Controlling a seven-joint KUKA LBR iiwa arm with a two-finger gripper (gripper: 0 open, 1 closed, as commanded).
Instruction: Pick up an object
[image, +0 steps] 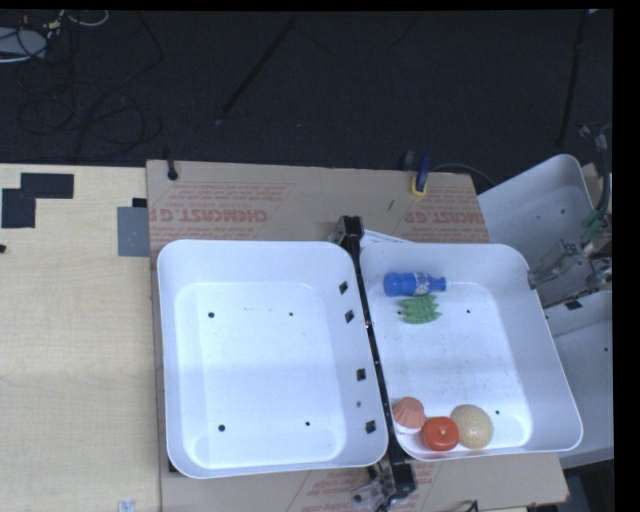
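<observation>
1. On the pale wooden table (70, 350), a sheet of printed brown cardboard (250, 205), with two shallow white bins on top, side by side and joined along a dark strip of clips (362, 340).
2. Left bin (180, 270): white floor, dotted with a few small dark holes.
3. Right bin (545, 400): five small things for picking, in two groups set well apart.
4. Toward the far rim, near the dividing strip: a blue bottle (413, 284) lying on its side, pale end pointing right.
5. Just beside it, on the near side: a small green leafy-looking piece (421, 311), close to the bottle; touching or not, cannot tell.
6. Along the near rim, in a tight row: a pink-orange piece (408, 411), a red round thing (439, 433) and a pale tan ball (472, 425), each pressed against its neighbour.
7. At the right edge, outside the right bin and over a tilted white panel (540, 200): grey metal parts, seemingly the claw (572, 268); spread or pressed together, cannot tell. Well apart from every object in the bin.
</observation>
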